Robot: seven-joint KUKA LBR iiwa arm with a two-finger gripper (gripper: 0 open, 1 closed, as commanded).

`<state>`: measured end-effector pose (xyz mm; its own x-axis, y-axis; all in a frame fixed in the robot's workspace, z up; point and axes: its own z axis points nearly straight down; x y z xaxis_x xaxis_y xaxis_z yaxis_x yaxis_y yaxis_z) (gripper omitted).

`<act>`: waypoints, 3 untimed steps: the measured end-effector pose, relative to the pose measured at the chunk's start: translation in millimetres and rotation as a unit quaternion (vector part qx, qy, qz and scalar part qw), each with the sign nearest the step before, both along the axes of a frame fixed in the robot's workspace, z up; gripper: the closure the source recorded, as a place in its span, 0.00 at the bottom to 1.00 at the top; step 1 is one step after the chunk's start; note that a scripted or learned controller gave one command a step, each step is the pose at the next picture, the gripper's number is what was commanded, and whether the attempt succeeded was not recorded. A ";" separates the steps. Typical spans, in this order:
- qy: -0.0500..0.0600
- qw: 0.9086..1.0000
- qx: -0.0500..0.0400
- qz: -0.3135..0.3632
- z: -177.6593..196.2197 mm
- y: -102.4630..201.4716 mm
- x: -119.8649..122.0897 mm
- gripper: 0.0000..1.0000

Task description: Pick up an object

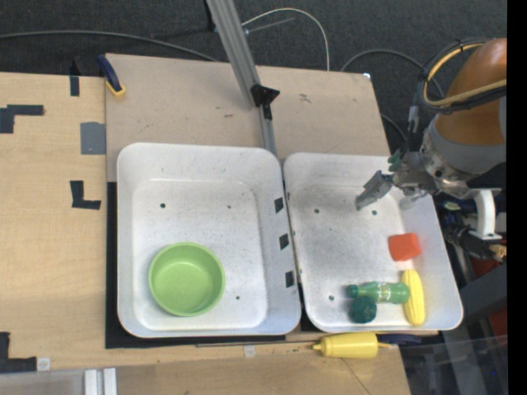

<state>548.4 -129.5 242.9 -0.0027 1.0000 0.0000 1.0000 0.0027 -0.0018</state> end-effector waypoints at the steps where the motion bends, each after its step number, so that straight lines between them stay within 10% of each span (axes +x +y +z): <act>1: 0.000 1.000 0.000 0.000 0.0 -0.1 0.0 0.00; 3: 0.003 1.000 0.000 0.000 -118.8 13.9 5.7 0.00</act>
